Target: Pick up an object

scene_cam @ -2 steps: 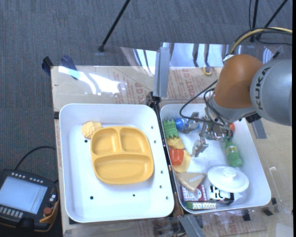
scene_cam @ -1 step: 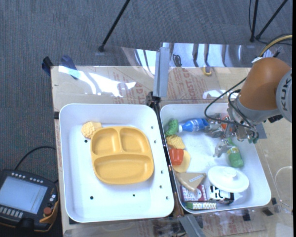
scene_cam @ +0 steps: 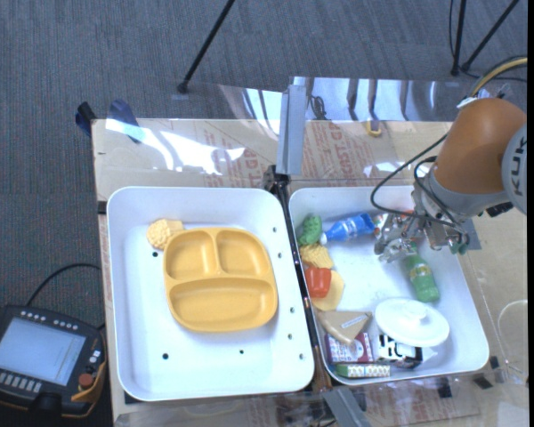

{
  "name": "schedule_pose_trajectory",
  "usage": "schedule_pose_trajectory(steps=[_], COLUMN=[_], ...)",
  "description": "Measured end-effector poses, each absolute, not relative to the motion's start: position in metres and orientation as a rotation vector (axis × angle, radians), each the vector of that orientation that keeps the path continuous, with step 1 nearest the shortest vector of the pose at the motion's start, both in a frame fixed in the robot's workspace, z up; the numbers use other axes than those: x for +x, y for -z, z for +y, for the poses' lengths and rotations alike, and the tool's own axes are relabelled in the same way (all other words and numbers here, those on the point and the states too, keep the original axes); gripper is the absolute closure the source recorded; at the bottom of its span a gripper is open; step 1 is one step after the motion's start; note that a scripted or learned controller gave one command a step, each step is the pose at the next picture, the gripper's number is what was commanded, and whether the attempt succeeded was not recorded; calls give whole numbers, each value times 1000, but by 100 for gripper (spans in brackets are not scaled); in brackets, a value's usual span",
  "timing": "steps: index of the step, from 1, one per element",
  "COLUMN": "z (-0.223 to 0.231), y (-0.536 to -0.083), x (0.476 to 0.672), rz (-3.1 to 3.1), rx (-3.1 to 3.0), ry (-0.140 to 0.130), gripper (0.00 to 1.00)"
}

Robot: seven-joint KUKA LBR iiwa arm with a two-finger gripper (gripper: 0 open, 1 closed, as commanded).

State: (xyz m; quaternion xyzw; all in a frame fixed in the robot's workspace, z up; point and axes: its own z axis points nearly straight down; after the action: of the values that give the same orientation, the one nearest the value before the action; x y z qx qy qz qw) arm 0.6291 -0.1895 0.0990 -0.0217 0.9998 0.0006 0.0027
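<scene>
The bench [scene_cam: 125, 154] carries two shallow white bins side by side. The left bin [scene_cam: 133, 327] holds a yellow divided tray [scene_cam: 220, 278] near its middle, with a small yellow corn-like toy [scene_cam: 163, 231] touching the tray's far left corner.

The right bin [scene_cam: 467, 327] holds the clutter. Along its left wall, from far to near, lie a green leafy toy [scene_cam: 311, 229], a yellow piece [scene_cam: 318, 255], a red-orange piece [scene_cam: 319, 281] and a tan wedge [scene_cam: 345, 325]. A blue bottle [scene_cam: 350, 228] lies on its side near the far edge, just right of the green leafy toy. A white round lid [scene_cam: 412, 321] rests toward the near right corner, and flat printed packets [scene_cam: 365, 356] lie along the near edge beneath it.

The arm [scene_cam: 477, 154] reaches in over the bin's far right corner. Its hand [scene_cam: 400, 238] hangs low above the bin floor, between the blue bottle and a green bottle [scene_cam: 421, 277] that lies just beside it along the right wall. Whether the hand is open or closed cannot be told, and nothing is visibly gripped in it.
</scene>
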Motion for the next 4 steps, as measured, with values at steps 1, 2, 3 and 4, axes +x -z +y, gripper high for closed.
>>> schedule_pose_trajectory(steps=[1,2,3,4], z=[-176,-177,-175,-198], y=[-89,-85,-97,-88], x=[646,640,644,629], rz=[3129,3152,3135,3051], rx=[225,226,223,744], ry=[-2,-1,-2,-2], gripper=[100,0,100,100])
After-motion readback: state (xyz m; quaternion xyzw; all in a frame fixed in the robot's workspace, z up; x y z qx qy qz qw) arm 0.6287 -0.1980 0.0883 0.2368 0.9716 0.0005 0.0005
